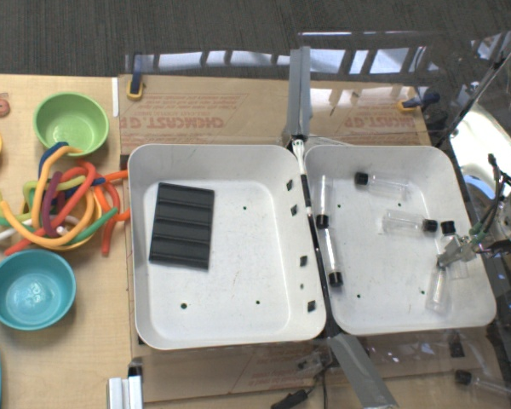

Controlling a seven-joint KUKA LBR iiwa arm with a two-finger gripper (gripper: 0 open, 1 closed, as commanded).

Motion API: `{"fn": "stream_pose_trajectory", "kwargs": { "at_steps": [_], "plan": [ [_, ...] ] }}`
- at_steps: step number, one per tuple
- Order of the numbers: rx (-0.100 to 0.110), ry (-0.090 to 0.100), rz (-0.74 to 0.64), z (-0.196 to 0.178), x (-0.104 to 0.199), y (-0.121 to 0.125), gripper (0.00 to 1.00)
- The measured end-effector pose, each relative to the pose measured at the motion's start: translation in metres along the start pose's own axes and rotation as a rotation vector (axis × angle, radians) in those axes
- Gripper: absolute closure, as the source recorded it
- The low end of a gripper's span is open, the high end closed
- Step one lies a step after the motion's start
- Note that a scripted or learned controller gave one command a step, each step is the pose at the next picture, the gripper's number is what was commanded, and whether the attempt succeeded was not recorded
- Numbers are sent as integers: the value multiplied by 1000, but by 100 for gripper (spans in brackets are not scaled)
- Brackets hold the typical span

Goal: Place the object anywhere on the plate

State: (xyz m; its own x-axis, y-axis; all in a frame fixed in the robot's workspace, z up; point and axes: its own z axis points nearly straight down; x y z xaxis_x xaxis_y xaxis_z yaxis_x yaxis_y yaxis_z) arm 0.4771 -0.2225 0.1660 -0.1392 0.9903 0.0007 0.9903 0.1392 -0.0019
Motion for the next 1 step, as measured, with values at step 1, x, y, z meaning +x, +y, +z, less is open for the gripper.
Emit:
{"fn": "stream_pose_trajectory", "kwargs": {
  "at_steps": [1],
  "plan": [
    [-3,-2,-130,-28,-8,60,100]
  ]
}}
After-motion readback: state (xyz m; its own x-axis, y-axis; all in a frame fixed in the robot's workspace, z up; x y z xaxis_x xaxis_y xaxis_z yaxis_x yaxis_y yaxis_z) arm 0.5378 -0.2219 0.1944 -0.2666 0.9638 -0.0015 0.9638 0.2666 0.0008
